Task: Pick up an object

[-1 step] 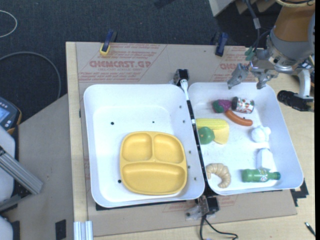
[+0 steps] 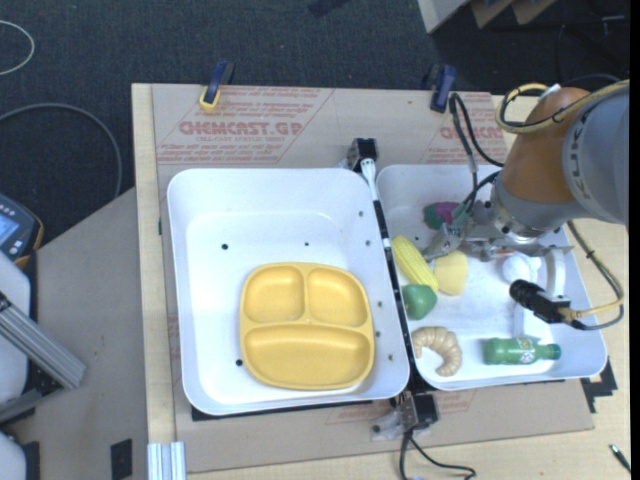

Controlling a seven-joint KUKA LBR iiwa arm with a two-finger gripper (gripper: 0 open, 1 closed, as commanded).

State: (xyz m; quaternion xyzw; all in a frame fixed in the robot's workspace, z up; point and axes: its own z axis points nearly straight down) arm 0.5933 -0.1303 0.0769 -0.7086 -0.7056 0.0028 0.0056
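Camera view checked: found purple toy [image 2: 440, 213] near the far rim of the right bin [image 2: 480, 313], just beside the gripper [image 2: 456, 234], which hung low over that corner. Could not tell how far open the gripper stood, nor whether anything sat in it. Judged risks: could close on air beside the toy, or nudge it against the bin wall; could also catch the corn [image 2: 412, 259] close by, given the crowding. Counted in the right bin one purple toy, one corn, one yellow lump [image 2: 453, 274], one green ball [image 2: 419, 300], one croissant [image 2: 440, 349], one bottle [image 2: 520, 350]. Counted one plate [image 2: 305, 325] in the left bin [image 2: 250, 218]; two bins.
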